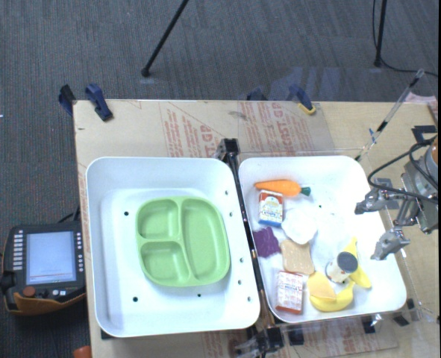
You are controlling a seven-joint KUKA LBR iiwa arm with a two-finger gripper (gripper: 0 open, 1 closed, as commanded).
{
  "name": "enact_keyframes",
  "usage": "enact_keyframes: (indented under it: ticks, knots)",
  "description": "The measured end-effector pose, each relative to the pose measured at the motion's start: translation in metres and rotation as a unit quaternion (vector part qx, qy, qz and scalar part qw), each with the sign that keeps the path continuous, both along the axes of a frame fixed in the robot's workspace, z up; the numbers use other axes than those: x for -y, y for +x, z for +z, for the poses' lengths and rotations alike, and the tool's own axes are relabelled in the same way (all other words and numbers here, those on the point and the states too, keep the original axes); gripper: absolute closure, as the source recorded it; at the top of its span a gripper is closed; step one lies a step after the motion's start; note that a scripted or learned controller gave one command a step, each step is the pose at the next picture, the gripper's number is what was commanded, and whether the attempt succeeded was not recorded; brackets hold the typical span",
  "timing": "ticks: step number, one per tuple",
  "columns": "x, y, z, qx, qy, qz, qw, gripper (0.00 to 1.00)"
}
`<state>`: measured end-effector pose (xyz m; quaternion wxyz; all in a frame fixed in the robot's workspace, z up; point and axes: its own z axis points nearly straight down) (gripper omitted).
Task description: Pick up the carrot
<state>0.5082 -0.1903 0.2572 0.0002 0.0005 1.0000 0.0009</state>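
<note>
While hovering at the right bin's (369, 177) 3 o'clock rim, gripper (384, 222) spread open, gripping nothing. Carrot (280, 188) at 11 o'clock inside that bin, well apart from jaws, toward their 9 o'clock.

Both smooth white plastic bins (116, 177) sit on printed brown cardboard (205, 125); the green plate (183, 242) looks matt plastic.

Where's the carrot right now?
In the camera view, the carrot lies in the right bin near its far edge, just beyond the small carton.
</note>
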Motion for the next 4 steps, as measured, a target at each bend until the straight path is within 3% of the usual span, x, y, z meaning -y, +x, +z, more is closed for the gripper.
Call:
enact_keyframes:
  ticks: [1,2,3,4]
  knots:
    - [0.004,0.063,0.012,0.002,-0.0002,0.072,0.9974,0.0]
    - [-0.03,0.125,-0.156,-0.005,0.0037,0.13,0.9915,0.0]
    - [-0.094,0.136,-0.164,-0.003,-0.0043,0.092,0.9957,0.0]
    - [-0.098,0.135,-0.164,-0.005,-0.001,0.003,1.0,0.0]
